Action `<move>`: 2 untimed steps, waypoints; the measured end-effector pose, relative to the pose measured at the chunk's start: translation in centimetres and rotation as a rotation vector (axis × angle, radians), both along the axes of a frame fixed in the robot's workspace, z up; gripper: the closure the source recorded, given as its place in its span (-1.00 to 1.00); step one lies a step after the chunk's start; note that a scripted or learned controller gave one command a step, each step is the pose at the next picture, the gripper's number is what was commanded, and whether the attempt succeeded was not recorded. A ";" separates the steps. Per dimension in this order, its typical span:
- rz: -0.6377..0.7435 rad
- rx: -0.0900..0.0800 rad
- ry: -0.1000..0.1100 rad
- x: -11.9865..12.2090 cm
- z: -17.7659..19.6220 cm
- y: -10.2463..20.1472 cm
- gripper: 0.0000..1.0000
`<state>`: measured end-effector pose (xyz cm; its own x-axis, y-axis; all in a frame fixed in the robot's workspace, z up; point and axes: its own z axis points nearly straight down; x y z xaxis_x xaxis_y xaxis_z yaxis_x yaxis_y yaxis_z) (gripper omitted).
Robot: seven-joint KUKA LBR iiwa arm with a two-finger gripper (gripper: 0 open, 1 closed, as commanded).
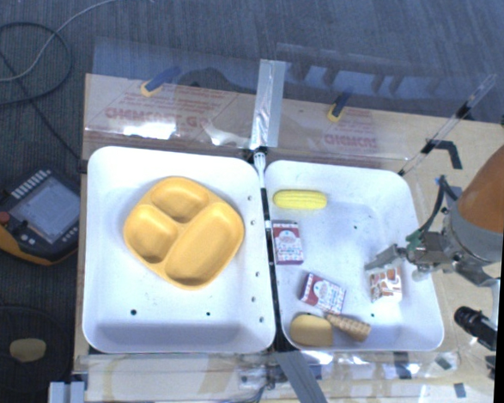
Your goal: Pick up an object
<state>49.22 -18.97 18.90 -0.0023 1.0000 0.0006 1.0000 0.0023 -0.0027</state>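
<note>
Over the right white bin (423, 219), near its right wall, hovers the gripper (403, 259), just above a small red-and-white carton (386, 285). Grip width impossible to tell. Approach step, by the look; next calls for descending squarely and closing on it.

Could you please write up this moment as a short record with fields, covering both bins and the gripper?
left bin: holds a yellow divided plate
right bin: holds the loose items
far side: corn cob lying by the divider
by the divider: red and white packet
middle: second red packet, tilted
near side: yellow bun touching a cone
right side: small carton
gripper: low over the right bin, just above the small carton
grasp: cannot tell from this view
</note>
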 end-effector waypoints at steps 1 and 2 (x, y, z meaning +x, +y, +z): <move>0.183 -0.014 -0.035 2.4 -7.0 -1.6 -1.00; 0.182 -0.017 -0.040 2.6 -5.8 -1.7 1.00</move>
<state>51.82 -20.68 13.07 -0.1825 0.9830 -0.0197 0.9825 0.1832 0.0353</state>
